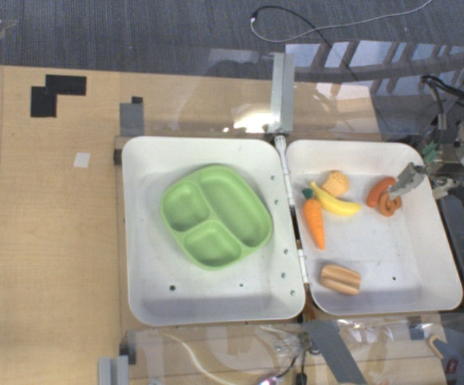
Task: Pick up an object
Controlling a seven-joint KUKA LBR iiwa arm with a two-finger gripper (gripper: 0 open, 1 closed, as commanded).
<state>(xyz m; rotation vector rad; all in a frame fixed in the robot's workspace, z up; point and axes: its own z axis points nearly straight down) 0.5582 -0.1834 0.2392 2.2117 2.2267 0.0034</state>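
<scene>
A robot gripper [409, 176] reaches into the right-hand bin [424, 291] of 2 on the table, its tip at the upper right edge of an orange-red ring-shaped toy [382, 196]; whether it has closed on anything cannot be told from this angle. The ring, lying just below and left of the gripper, looks like light, stiff plastic, likely smooth and prone to slipping, so its curved band appears the surest place to pinch, across the thickness of the rim. Farther left of the gripper lie a yellow banana [336, 203], a small tan piece [336, 183] and a carrot [316, 222]; a bread-like roll [340, 278] sits below and left. Well beyond them, a green divided plate [215, 215] occupies the left bin [147, 295].
</scene>
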